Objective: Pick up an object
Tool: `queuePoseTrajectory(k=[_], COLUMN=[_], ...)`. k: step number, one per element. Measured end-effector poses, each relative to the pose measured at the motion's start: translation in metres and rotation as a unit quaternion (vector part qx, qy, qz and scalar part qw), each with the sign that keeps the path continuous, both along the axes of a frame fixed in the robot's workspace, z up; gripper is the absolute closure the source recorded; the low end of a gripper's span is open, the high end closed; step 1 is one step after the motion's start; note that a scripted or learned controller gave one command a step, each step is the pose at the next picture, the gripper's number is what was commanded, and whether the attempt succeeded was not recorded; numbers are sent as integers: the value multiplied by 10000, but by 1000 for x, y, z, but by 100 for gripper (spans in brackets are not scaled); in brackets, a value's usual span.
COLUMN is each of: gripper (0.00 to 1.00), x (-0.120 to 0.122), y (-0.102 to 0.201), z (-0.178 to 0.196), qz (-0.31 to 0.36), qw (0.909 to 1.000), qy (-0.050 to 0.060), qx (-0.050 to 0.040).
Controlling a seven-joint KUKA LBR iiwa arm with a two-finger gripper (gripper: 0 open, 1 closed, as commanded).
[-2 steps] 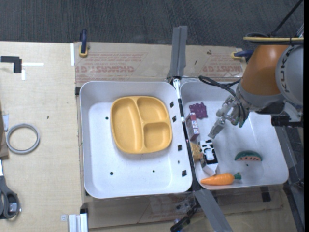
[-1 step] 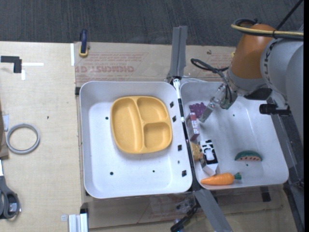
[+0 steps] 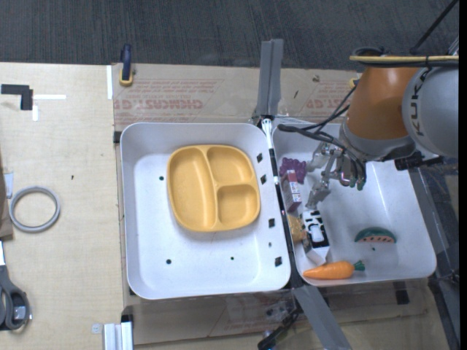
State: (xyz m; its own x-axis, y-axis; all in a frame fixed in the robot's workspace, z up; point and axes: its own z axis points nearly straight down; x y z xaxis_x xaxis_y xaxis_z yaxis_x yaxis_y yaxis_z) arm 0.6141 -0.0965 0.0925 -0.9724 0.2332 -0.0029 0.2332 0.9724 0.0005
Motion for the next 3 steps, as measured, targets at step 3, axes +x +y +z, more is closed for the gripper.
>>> queuePoseTrajectory(k=[3], gripper=[0], x=[-60], y=[0], z=[0], qz=[220], qw=[9998], qy=[4], qx=[1])
